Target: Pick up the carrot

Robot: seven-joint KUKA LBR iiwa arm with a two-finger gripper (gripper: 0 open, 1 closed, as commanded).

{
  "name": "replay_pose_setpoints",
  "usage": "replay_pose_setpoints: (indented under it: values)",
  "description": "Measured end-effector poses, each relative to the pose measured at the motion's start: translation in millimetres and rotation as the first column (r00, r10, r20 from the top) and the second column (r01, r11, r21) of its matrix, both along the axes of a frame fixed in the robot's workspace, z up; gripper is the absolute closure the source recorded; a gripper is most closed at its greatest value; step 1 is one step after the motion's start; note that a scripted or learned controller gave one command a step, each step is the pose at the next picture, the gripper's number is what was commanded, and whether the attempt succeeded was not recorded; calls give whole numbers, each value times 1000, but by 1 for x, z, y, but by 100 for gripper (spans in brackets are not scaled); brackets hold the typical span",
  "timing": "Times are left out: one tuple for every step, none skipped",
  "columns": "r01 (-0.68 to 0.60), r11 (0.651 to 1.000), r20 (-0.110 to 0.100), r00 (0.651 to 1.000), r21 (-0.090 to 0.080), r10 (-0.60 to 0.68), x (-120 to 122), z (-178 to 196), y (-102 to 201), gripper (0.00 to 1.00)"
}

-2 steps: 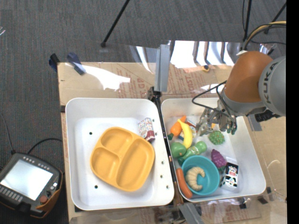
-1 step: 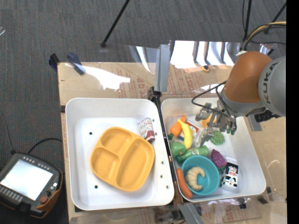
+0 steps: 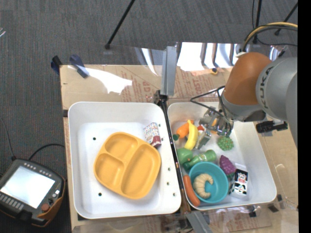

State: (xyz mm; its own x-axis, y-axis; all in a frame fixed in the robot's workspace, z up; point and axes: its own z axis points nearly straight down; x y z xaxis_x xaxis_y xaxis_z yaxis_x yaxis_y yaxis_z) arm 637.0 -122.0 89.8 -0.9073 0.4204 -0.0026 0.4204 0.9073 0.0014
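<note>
From my remote station I see the gripper [image 3: 208,132] hanging low over the upper middle of the right bin [image 3: 260,152], its two fingers parted and nothing between them. The carrot [image 3: 191,191] lies well apart from it, down at the bin's near left corner, pressed between the left wall and the teal bowl [image 3: 210,181] (which hides part of its right flank). It shows as a slim orange-red stick, smooth, slightly darker towards the lower end. Its long axis runs roughly from the upper left to the lower right, nearly along the bin wall; I cannot tell which end is the tip. Between carrot and gripper lie a green vegetable [image 3: 194,157], a yellow banana [image 3: 191,136] just left of the fingers, and a small orange piece [image 3: 182,129] beside the banana. A green knobbly ball [image 3: 225,142] sits just right of the gripper, a purple grape cluster [image 3: 227,164] and a small carton [image 3: 239,182] further down. The left bin [image 3: 80,130] holds a yellow divided plate [image 3: 127,165] and a small box [image 3: 152,133].
</note>
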Motion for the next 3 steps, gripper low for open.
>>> replay_pose_setpoints:
  values:
    - [7,1000,-2,1000,-2,-7,-12,-1,40,0]
    - [-466,885,1,885,-1,466,-2,-1,34,0]
    - [-578,816,5,816,-4,578,-27,1,45,0]
